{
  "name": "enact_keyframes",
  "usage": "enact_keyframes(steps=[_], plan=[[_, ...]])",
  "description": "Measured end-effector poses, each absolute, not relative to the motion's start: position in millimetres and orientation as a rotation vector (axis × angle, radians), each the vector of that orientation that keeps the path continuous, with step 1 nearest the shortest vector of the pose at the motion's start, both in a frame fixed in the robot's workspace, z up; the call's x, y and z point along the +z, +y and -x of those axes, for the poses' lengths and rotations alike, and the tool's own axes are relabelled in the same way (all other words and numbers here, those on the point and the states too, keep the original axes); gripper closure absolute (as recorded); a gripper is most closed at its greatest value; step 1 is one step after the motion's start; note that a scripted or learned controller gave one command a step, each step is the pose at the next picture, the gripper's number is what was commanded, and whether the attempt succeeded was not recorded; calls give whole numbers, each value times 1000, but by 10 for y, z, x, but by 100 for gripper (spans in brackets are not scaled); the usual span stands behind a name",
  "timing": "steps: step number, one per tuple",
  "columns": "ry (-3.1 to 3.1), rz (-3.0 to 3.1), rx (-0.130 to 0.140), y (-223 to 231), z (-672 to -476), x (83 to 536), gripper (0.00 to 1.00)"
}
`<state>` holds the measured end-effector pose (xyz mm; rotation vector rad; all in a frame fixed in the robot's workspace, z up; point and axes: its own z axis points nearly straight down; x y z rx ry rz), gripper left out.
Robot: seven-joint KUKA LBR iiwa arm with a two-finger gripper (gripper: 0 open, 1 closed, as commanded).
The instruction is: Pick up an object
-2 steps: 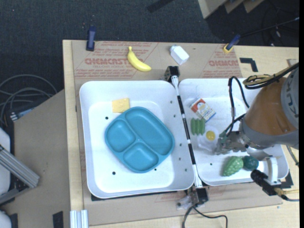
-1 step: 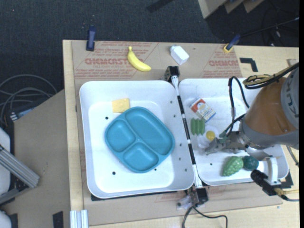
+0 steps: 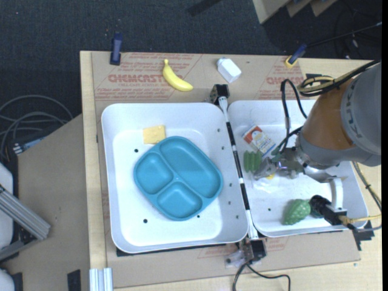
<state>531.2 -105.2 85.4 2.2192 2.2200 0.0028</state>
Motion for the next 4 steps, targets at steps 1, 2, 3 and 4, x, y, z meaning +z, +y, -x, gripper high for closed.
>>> enact_keyframes(steps=[1,2,3,4], plan=[[2222,-2218,1,-1125,-6577,855,0],[2222,-2218,2,-933,-6668,848,0],[2221,-2214,2,-932,-6675,955,100],[2217,-2219,1,-1552,-6308,1851,100]])
